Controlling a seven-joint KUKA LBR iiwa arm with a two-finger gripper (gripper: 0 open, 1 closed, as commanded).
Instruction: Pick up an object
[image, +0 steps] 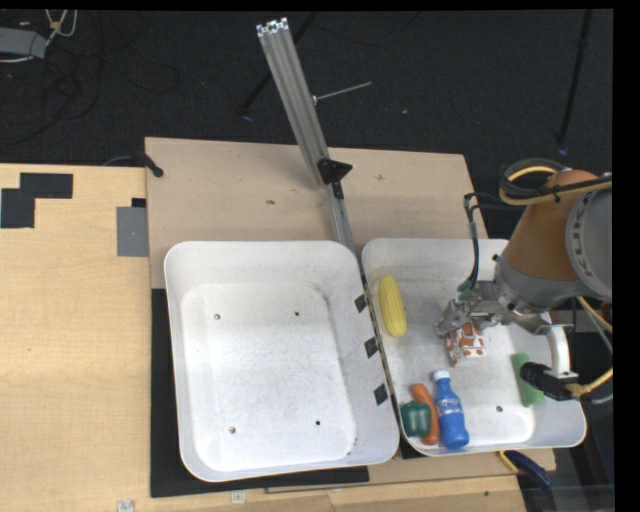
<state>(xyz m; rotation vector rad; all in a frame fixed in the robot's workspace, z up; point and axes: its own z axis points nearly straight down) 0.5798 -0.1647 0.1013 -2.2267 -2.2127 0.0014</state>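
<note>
Red-white packet (468, 345), print unreadable

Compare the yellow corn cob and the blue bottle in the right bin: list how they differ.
The corn cob is yellow all over; the blue bottle is blue with a white cap and a pale label.
The corn cob lies near the bin's left wall, toward the far side; the blue bottle lies at the near edge, beside orange and green items.
Both lie flat in the right bin, apart from the gripper.
</note>
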